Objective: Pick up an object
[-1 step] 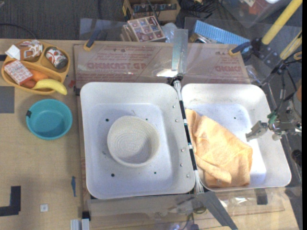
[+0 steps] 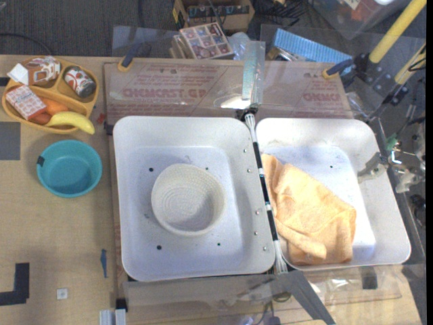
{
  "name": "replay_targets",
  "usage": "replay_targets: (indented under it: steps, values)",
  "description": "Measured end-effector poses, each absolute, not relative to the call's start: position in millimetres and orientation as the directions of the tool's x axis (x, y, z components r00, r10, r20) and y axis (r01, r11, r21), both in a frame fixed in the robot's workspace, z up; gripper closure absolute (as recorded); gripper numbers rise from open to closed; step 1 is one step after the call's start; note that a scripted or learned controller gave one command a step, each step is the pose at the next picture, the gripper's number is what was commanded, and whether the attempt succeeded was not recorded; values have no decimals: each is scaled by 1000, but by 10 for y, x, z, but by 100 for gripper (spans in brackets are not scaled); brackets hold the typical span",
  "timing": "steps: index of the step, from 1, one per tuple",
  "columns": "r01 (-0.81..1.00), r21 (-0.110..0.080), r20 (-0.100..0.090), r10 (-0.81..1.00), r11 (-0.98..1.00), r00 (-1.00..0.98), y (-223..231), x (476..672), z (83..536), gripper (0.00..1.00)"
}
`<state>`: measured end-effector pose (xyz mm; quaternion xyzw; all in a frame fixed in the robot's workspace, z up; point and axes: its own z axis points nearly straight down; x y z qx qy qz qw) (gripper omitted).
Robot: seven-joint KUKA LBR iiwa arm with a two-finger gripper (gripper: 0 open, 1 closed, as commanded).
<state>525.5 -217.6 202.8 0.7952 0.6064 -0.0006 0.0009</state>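
Nearest the camera, the wooden bench point(image 2: 61, 249) shows its front edge, with a small blue pen-like item point(image 2: 103, 263) lying just left of the left bin point(image 2: 128, 249). In that bin a white woven bowl point(image 2: 187, 199) sits upright near the middle of the floor, apart from all four walls. The right bin point(image 2: 385, 249) stands touching it along the shared rim. In it a crumpled orange cloth point(image 2: 308, 212) lies against the left wall and reaches down to the near wall.

At the right bin's right rim, blurred grey hardware looks like the gripper point(image 2: 387, 164). It is well apart from the cloth and the bowl, with nothing seen in its grasp. Whether it is wide or narrow cannot be told.

Farther left on the bench, a teal bowl point(image 2: 69, 168) stands apart from the left bin. Beyond it a yellow tray point(image 2: 10, 103) carries a banana point(image 2: 71, 120) and small toy foods. A cardboard sheet point(image 2: 176, 90) lies behind both bins, and a slanted yellow bar point(image 2: 406, 15) crosses the far right corner.
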Motion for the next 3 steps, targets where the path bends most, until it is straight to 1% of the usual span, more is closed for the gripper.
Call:
replay_targets:
  steps: [1, 2, 3]
  values:
    - [991, -4, 1, 991, -132, 132, -1788, 5049, 1260, 0]
    - [999, 4, 3, 999, -47, 47, -1959, 5083, 879, 0]
    - [998, -4, 3, 998, 70, -70, -2116, 4881, 1025, 0]
